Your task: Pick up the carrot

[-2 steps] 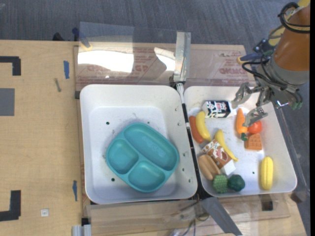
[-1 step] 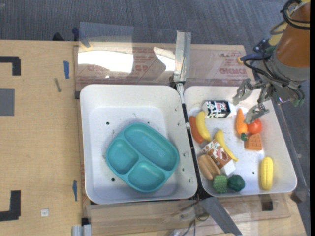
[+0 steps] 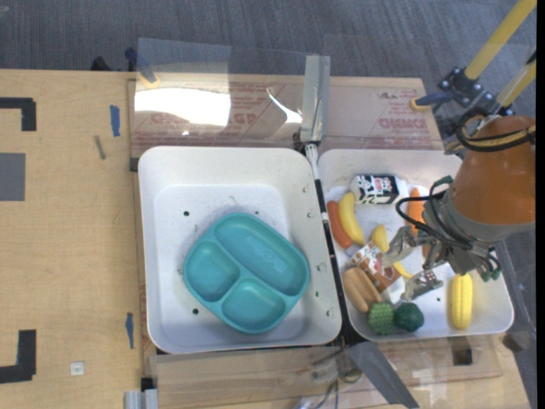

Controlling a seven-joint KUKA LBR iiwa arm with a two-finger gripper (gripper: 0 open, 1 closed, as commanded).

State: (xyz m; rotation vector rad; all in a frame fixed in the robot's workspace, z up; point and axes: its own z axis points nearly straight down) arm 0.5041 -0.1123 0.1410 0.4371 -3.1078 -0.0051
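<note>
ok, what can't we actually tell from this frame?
- Carrot: a sliver of orange shows in the right bin, the arm covering the rest.
- Claw: blurred against the food, so open or shut is unclear, as is any contact.
- Wrapper: print too small to read.
- Carton: label too small to read.

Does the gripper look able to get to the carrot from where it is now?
Probably yes: the carrot lies uncovered near the right bin's left wall, though a banana crowds it; the gripper hovers nearby.
</note>
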